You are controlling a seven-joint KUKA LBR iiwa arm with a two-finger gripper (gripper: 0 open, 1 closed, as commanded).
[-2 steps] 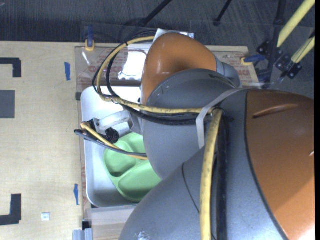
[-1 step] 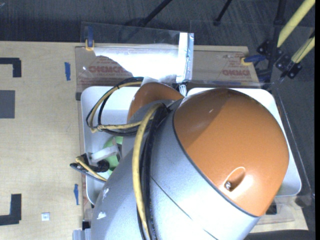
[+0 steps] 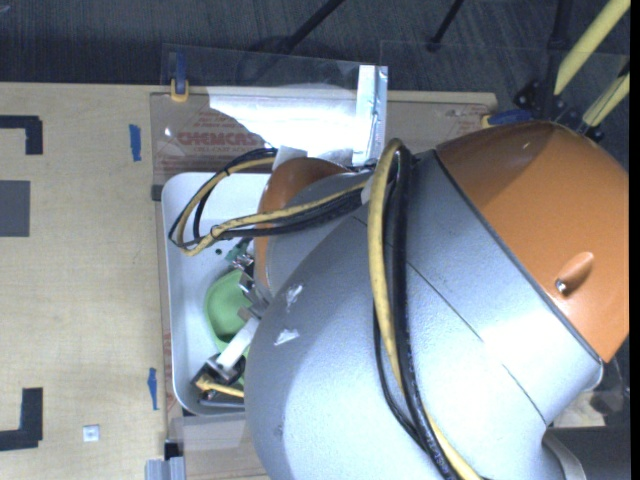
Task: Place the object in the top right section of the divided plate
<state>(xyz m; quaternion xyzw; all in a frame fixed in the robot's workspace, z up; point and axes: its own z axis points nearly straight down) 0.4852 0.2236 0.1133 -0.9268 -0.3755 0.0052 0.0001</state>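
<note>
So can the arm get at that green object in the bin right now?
Probably yes: the arm is already bent low over the bin, and the green object shows just past its edge, with loose cables nearby.

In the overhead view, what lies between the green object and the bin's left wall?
Bare white bin floor. In the camera view the green object sits beside the arm, and nothing lies between it and the bin's left wall.

One grey robot arm (image 3: 440, 348) with one orange band (image 3: 545, 218). One white bin (image 3: 185, 298) visible, holding one green object (image 3: 225, 306). Two cables (image 3: 290, 208), yellow and black, loop together.
</note>
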